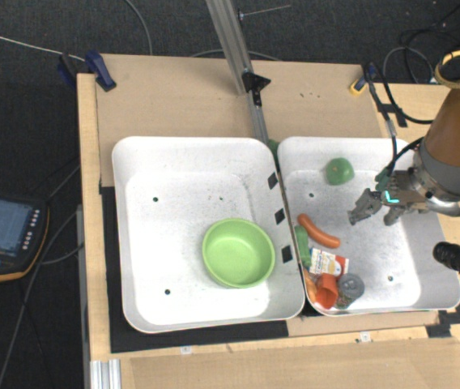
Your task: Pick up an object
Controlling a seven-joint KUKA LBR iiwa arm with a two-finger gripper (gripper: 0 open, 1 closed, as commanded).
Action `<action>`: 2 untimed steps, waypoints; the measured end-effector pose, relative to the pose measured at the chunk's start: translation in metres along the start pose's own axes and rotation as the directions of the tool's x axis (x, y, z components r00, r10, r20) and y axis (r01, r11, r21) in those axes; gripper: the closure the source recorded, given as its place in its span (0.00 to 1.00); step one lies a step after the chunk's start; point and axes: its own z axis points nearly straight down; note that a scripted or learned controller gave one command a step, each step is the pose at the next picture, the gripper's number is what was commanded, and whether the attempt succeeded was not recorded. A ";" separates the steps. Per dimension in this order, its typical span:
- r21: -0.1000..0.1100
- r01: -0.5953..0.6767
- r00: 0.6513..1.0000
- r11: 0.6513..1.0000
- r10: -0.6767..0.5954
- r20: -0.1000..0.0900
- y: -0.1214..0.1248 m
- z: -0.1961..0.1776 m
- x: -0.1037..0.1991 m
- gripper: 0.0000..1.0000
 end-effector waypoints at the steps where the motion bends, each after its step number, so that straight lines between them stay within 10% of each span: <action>1: 0.000 0.000 1.000 1.000 0.000 0.000 0.000 0.000 0.000 0.00; 2: 0.005 -0.001 1.000 1.000 0.001 0.000 -0.007 0.058 -0.006 0.00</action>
